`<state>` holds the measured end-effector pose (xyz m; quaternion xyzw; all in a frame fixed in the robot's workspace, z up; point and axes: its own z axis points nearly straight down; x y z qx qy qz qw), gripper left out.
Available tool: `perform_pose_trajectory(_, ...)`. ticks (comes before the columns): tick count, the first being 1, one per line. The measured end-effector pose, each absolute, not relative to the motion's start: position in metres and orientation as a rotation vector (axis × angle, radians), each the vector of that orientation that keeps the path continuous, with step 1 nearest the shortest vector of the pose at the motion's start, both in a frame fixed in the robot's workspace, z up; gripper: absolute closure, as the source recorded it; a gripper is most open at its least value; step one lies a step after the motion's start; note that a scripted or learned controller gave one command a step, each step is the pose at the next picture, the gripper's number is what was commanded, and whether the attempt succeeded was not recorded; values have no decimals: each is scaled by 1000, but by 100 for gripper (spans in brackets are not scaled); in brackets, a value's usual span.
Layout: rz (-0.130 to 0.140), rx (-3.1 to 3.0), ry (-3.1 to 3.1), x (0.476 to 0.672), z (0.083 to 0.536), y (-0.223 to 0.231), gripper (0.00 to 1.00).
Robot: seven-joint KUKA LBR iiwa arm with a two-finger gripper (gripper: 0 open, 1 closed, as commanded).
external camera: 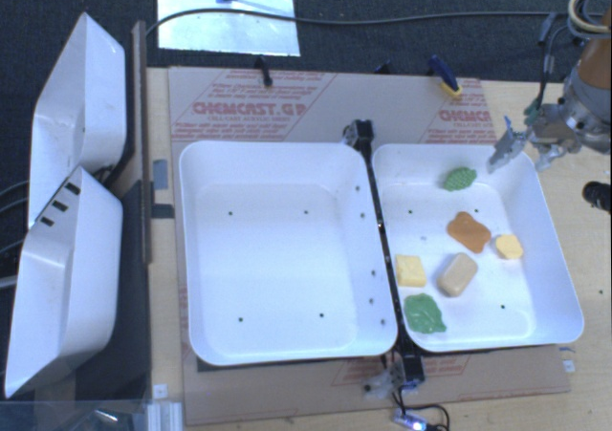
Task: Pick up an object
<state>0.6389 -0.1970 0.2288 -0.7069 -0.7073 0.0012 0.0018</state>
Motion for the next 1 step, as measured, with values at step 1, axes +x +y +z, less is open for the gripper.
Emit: perform_pose_trajectory(1, 8, -2214, -2218, 639, 235, -197, 100)
